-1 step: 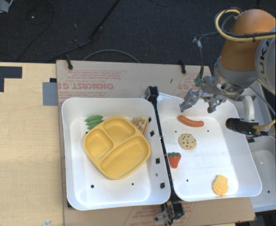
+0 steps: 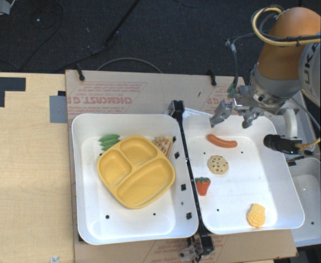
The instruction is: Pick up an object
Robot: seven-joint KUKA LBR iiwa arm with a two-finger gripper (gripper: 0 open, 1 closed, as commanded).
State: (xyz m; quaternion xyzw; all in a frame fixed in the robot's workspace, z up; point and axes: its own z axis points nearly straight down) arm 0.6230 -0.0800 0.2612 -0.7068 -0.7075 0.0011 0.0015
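My gripper (image 2: 233, 119) hangs open over the far edge of the right bin (image 2: 284, 174), its two grey fingers spread wide with nothing between them. Just below it in that bin lies an orange sausage (image 2: 222, 141). Nearer the front lie a round chocolate-chip cookie (image 2: 217, 164) and a small red strawberry-like piece with a green top (image 2: 203, 186). A yellow corn piece (image 2: 256, 215) sits at the bin's near right.
The left bin (image 2: 89, 201) holds a yellow divided plate (image 2: 136, 171), a green leafy piece (image 2: 109, 140) at its far left and a tan waffle-like piece (image 2: 163, 144) at its far right. A black divider (image 2: 187, 169) separates the bins.
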